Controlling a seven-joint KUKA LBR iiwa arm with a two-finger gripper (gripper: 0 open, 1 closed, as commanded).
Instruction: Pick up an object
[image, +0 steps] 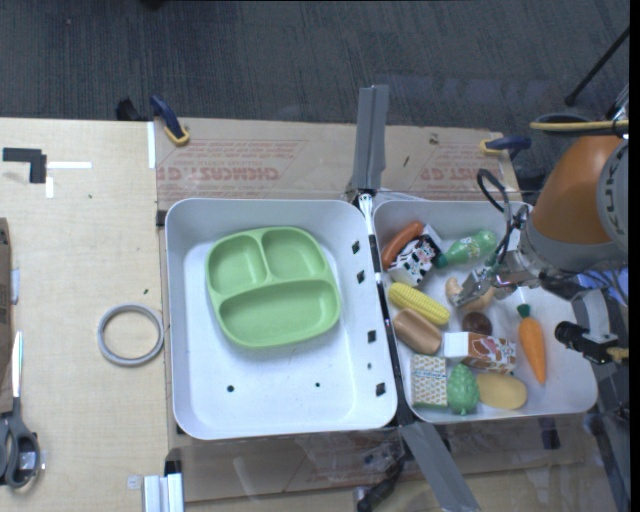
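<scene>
The gripper (478, 288) hovers low over the toy food in the right bin (570, 395), seemingly mid-reach; jaw state unclear; next, a descent.

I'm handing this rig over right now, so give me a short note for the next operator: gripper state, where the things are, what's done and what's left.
Gripper: low in the right bin, among the toy food near a small tan piece; whether anything is gripped cannot be judged.
Right bin items: corn cob, hot dog, carrot, green pepper, red sausage, cow figure, broccoli, lemon, small cartons.
Left bin: green divided plate.
Done: arm has reached the pile.
Left: a confirmed grasp and lift of one object.
</scene>
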